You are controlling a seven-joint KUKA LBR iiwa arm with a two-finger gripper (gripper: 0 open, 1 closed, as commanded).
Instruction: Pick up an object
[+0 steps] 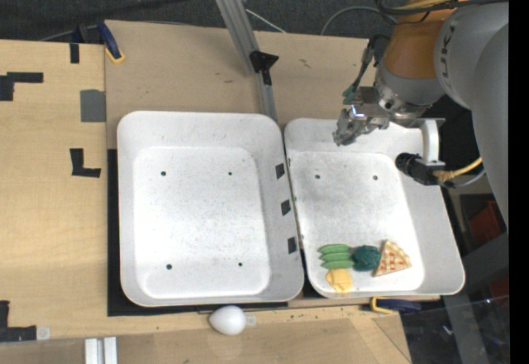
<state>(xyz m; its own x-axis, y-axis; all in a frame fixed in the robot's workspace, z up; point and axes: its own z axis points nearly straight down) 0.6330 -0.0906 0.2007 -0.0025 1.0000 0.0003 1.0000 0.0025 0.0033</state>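
Several small objects lie in the near corner of the right bin point(430, 213): a green ridged piece point(335, 253), a dark teal lump point(364, 256), a yellow piece point(339, 278) and a tan waffle-patterned wedge point(392, 258). My gripper point(348, 131) hangs over the far rim of the right bin, well away from those objects, with nothing visible between its fingers.
The left bin point(132, 189) sits beside the right one, their rims touching in the middle. A white egg-shaped object point(227, 320) lies on the bench in front of the left bin. A slanted metal post point(235, 15) rises behind the bins.
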